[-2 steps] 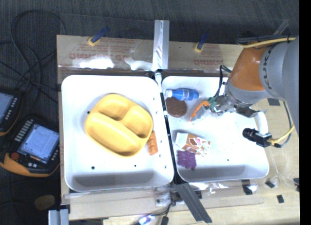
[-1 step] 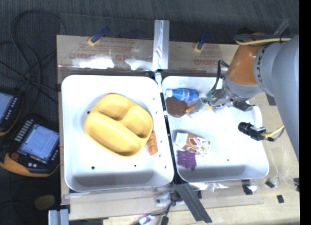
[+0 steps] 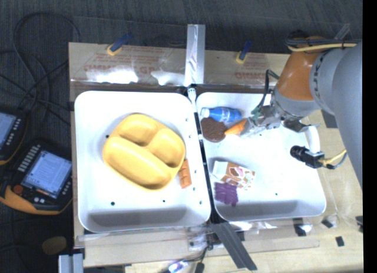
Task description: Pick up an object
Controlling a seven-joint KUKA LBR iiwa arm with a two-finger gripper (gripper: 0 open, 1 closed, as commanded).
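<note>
My gripper (image 3: 254, 125) reaches down into the back of the right bin (image 3: 294, 201), its tips next to an orange carrot-like piece (image 3: 235, 128). Just left of that lie a brown round object (image 3: 212, 130) and a blue bottle (image 3: 224, 114). Toward the front of the right bin a white printed packet (image 3: 234, 174) rests beside a purple object (image 3: 225, 193). A large yellow bulging object (image 3: 144, 150) takes up much of the left bin (image 3: 94, 207), with a small orange strip (image 3: 185, 174) at its right side.
The grey arm with its orange band (image 3: 296, 77) comes in from the upper right. A black cylinder (image 3: 306, 155) on the arm hangs over the right bin's right side. A handheld pendant (image 3: 38, 174) and cables lie left of the bench.
</note>
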